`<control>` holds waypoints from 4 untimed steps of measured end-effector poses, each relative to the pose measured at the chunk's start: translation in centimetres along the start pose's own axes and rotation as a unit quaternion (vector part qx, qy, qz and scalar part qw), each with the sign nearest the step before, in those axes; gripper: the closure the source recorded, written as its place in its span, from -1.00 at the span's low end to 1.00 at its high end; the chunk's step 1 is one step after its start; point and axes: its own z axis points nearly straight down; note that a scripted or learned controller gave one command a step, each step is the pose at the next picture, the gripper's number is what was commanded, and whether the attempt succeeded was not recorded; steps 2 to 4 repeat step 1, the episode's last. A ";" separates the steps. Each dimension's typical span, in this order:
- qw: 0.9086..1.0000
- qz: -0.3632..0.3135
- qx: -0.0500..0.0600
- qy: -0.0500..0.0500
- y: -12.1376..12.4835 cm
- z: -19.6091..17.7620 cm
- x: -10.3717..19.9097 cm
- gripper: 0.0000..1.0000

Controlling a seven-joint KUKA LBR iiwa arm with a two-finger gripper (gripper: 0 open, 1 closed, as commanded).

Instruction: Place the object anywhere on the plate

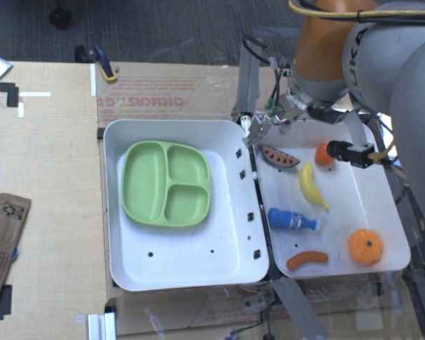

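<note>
A green three-compartment plate (166, 183) lies in the left bin (127, 261), toward its upper left. The right bin (393, 211) holds a watermelon slice (279, 157), a yellow banana (311, 185), a blue bottle (291, 220) on its side, a red sausage (307, 260), an orange pumpkin-like fruit (365, 247) and a small red-orange piece (324, 155). My gripper (261, 127) hangs over the far left corner of the right bin, just up and left of the watermelon slice. Nothing is seen held in it.
A raised divider with black clips (254, 190) runs between the two bins. A black fitting (350, 151) on the arm reaches over the right bin's far side. Cardboard (163, 94) lies behind the left bin, and a blue clamp (103, 62) sits at the bench's back.
</note>
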 end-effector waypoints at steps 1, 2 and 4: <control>1.000 -0.002 0.002 -0.001 0.1 -0.5 0.0 1.00; 1.000 -0.002 0.002 -0.001 0.1 -0.5 0.0 1.00; 1.000 -0.002 0.002 -0.001 0.1 -0.5 0.0 1.00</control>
